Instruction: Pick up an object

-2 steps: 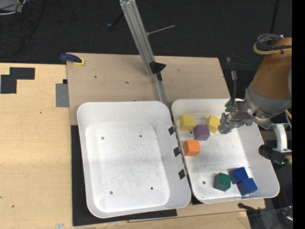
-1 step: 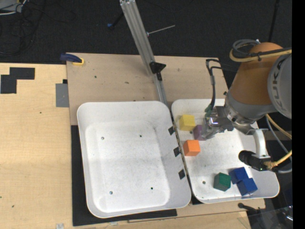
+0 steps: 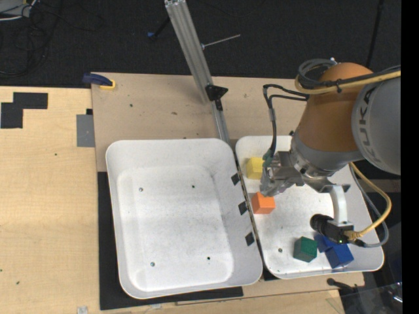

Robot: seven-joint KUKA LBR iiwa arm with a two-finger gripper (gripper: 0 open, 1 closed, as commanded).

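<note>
Orange block (image 3: 264, 204) (right bin) — directly beneath the gripper (image 3: 270, 187).

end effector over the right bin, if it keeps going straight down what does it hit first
Most likely the orange block, which sits just below the end effector in the right bin. The yellow block lies beside that line. Depth is hard to judge from this slanted view.

Four blocks (image 3: 263, 203) in right bin (image 3: 288, 267) (near divider).
</note>
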